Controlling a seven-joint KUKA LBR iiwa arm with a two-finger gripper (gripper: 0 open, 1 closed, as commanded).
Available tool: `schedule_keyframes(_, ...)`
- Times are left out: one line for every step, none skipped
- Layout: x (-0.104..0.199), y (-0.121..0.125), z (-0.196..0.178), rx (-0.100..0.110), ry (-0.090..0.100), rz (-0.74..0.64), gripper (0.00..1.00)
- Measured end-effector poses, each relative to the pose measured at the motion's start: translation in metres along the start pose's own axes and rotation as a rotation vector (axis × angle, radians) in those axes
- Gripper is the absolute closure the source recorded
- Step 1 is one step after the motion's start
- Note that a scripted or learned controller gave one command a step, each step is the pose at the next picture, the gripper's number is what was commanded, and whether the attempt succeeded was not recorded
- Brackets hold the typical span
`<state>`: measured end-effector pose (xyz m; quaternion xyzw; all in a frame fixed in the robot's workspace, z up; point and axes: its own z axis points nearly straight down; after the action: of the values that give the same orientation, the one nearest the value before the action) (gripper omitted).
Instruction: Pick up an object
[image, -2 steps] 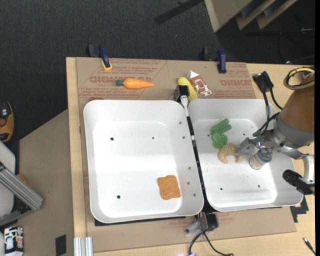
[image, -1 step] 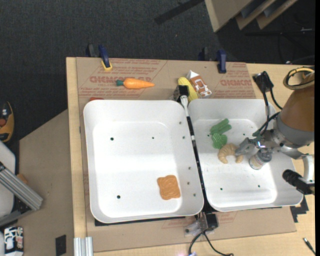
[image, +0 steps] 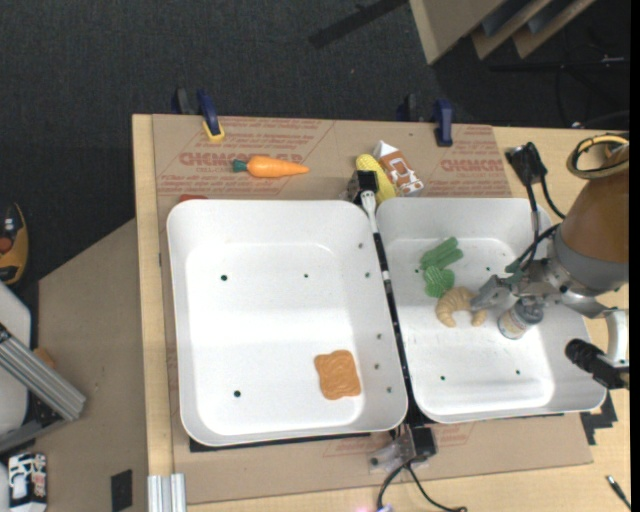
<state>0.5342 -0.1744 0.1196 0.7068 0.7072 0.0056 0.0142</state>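
Lowest in view, a cable (image: 400, 478) trails off the bench's (image: 160, 250) front edge below the seam between the two bins. Over the right bin (image: 500, 385) the gripper (image: 492, 298) hangs low; whether its fingers stand apart or together cannot be told. Just left of the gripper, inside that bin, lies a tan croissant (image: 453, 305), touching a green toy (image: 439, 265) just behind it. Across the seam, the left bin (image: 260, 250) holds an orange patty (image: 338, 374) near its front right corner. Behind the bins on the bench lie a carrot (image: 270, 167), a corn cob (image: 371, 172) and a small carton (image: 398, 173).
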Motion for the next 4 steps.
schedule_keyframes(0.0, 0.001, 0.001, 0.0, 0.0, 0.0, 0.0)
schedule_keyframes(0.003, -0.005, 0.011, 0.025, 0.011, 0.001, 0.0)
schedule_keyframes(0.003, -0.004, 0.002, 0.025, 0.01, 0.001, 1.0)
schedule_keyframes(0.07, 0.019, -0.116, 0.017, 0.012, -0.007, 1.0)
